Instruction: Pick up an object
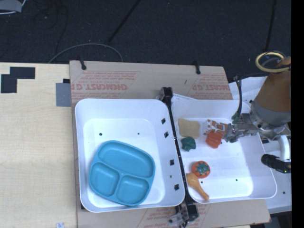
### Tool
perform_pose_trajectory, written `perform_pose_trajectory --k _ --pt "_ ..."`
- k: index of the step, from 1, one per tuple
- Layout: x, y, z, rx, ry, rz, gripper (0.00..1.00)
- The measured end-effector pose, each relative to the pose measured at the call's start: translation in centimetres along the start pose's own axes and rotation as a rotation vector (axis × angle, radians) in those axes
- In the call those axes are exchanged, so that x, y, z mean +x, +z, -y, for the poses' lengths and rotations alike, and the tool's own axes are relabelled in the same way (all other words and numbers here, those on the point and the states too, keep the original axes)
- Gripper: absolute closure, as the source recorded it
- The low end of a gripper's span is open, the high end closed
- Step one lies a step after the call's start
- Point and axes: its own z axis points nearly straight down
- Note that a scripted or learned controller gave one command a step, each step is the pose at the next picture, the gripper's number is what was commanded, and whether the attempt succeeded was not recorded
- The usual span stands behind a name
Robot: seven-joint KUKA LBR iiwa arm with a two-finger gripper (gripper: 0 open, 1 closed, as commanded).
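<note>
- Currently, the grey arm with the orange band (278,87) is reaching in from the 3 o'clock side and is hanging over the right shallow white bin (259,186).
- Its two-finger gripper (231,131) is sitting at the 3 o'clock edge of the object cluster, just beside the small orange-red block (213,139), which is lying at the gripper's 8 o'clock.
- Whether the gripper is released or clenched cannot be told; its tip is dark and small against the bin floor, and nothing is visibly sitting in its grasp.
- A small white-and-orange patterned item (218,125) is lying just at 12 o'clock of the orange-red block, close to the gripper's tip; contact cannot be confirmed.
- A flat beige pad (189,127) is resting at the bin's 10 o'clock area, with a dark teal lumpy toy (188,144) just at its 6 o'clock.
- A round orange-red toy with a green patch (201,168) is lying near the bin's centre, and a tan elongated gourd-shaped toy (196,185) is touching it at 6 o'clock.
- The left shallow white bin (85,113) is carrying a blue three-compartment plastic tray (122,173), set towards its 6 o'clock side.
</note>
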Motion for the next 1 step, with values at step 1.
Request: perform_pose_trajectory --k 1 --pt "-0.08 -4.65 -0.08 -0.002 -0.005 0.000 1.00"
